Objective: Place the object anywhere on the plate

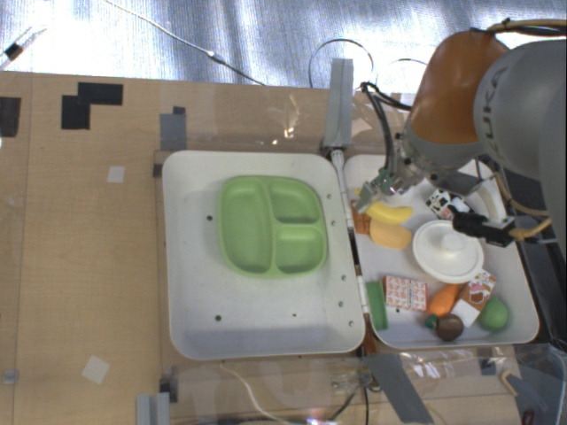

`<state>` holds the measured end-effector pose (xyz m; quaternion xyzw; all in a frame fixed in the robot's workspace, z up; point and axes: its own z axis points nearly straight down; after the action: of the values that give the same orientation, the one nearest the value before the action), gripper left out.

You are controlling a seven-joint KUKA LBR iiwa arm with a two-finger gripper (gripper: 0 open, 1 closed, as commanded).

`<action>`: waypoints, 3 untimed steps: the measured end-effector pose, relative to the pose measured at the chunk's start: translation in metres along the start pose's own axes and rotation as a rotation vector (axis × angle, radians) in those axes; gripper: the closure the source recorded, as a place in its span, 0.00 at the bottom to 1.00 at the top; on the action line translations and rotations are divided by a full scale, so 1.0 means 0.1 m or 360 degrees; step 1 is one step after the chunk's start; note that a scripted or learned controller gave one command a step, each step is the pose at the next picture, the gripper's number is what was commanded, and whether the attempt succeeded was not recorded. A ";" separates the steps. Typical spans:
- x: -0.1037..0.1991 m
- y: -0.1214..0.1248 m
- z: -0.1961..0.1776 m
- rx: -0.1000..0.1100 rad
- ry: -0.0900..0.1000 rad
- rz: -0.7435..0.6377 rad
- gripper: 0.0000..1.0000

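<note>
A light green divided plate lies in the left white bin, with nothing on it. My gripper hangs low over the back left of the right bin, just above a yellow banana. A pale orange piece lies right below the banana. The grey arm with its orange band comes in from the upper right and hides the bin's far corner.
The right bin also holds a white bowl, a black-and-white toy, a red patterned box, a carrot, a green stick, a brown ball and a green lime. A wall divides the bins.
</note>
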<state>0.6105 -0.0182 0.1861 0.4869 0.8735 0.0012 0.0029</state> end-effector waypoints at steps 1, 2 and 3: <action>0.47 0.57 -0.20 -0.0006 0.0002 -0.0254 1.00; 1.26 0.73 -0.10 -0.0001 0.0009 -0.0183 1.00; 1.76 0.22 -1.63 -0.0028 -0.0002 -0.0198 1.00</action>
<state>0.5358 0.1428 0.3486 0.4317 0.9019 0.0083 0.0079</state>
